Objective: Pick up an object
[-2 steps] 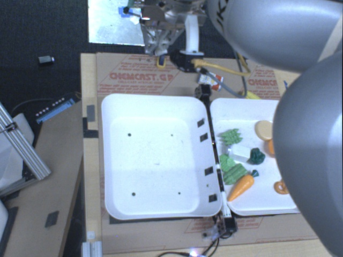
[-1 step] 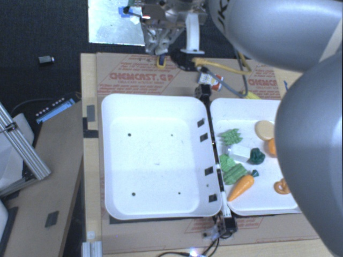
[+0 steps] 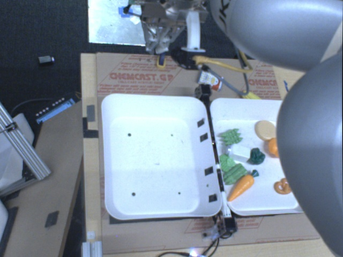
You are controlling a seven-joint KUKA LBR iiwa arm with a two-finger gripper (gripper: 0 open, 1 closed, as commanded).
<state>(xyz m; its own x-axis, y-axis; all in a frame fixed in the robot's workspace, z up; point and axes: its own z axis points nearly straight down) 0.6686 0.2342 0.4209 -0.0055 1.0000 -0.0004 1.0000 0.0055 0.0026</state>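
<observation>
Your gripper [image 3: 159, 43] hung high at the far side of the bench, above the brown cardboard sheet [image 3: 134, 75] behind the left bin. From this slanted view you could not tell how far it was open, or whether it had hold of anything.

You saw the grey arm [image 3: 278, 20] coming in from the right, and it covered the right part of the right bin [image 3: 220, 111]. The left bin [image 3: 153, 154] lay just beside it, and the two rims touched in the middle.

The objects to pick all lay in the right bin, well apart from the gripper. An orange carrot [image 3: 241, 186] lay tilted near the front rim. A leafy green piece [image 3: 233, 170] touched the carrot's top, and another green piece [image 3: 231, 137] lay further back. Near them were a dark green item [image 3: 257, 156], a beige round item [image 3: 265, 129] and a small pretzel [image 3: 281, 186] beside the arm.
</observation>
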